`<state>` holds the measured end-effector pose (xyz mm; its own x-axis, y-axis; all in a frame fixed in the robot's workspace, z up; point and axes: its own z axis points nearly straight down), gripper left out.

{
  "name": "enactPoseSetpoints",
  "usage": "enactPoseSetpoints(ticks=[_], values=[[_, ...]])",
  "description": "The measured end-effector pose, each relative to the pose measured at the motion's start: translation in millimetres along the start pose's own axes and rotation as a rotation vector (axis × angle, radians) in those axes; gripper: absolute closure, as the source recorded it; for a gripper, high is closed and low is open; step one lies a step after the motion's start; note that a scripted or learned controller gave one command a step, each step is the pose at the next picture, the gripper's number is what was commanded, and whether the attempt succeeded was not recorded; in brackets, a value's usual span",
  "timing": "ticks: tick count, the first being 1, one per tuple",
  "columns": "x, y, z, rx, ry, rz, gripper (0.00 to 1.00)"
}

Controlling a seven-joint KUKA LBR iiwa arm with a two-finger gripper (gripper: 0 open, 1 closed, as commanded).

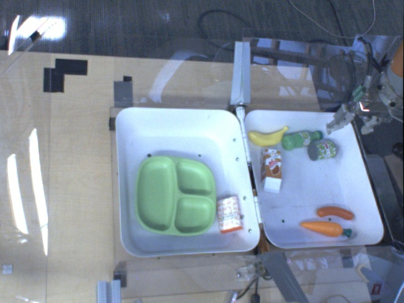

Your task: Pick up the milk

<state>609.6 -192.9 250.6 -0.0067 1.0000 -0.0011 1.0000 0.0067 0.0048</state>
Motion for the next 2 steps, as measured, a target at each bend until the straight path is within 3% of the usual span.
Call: enactPoseSetpoints(ticks=[1,2], values=[[55,15,134,-0.006,-0.001,-0.03,0.0],[69,-12,146,-0.003,0.0,-0.048,0.0]])
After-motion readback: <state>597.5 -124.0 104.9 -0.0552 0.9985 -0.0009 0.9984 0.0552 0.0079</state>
